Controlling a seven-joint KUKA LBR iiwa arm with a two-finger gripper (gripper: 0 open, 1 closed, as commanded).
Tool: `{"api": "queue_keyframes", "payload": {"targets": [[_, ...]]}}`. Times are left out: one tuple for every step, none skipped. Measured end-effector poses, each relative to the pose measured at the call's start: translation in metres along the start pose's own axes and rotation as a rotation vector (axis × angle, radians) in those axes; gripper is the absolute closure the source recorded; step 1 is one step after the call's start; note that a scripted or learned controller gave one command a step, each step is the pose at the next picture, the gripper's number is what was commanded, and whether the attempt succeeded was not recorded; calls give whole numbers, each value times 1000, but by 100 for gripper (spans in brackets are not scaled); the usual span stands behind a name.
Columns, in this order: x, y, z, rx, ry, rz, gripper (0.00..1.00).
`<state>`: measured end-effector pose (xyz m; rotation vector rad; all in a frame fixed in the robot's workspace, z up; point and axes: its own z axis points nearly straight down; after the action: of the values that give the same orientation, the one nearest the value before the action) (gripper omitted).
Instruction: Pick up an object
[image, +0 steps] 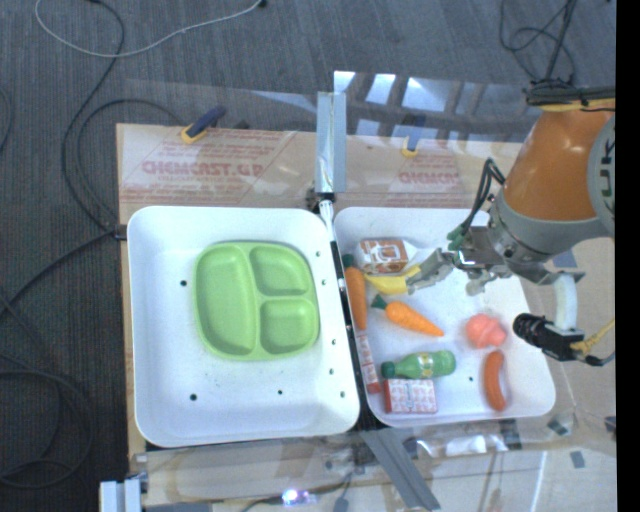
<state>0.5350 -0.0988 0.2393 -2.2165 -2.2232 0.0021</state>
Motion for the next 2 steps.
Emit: {"api": "queue_keyframes", "payload": {"targets": [[4, 26, 145, -2, 0, -67, 0], [3, 26, 137, -2, 0, -65, 100]]}}
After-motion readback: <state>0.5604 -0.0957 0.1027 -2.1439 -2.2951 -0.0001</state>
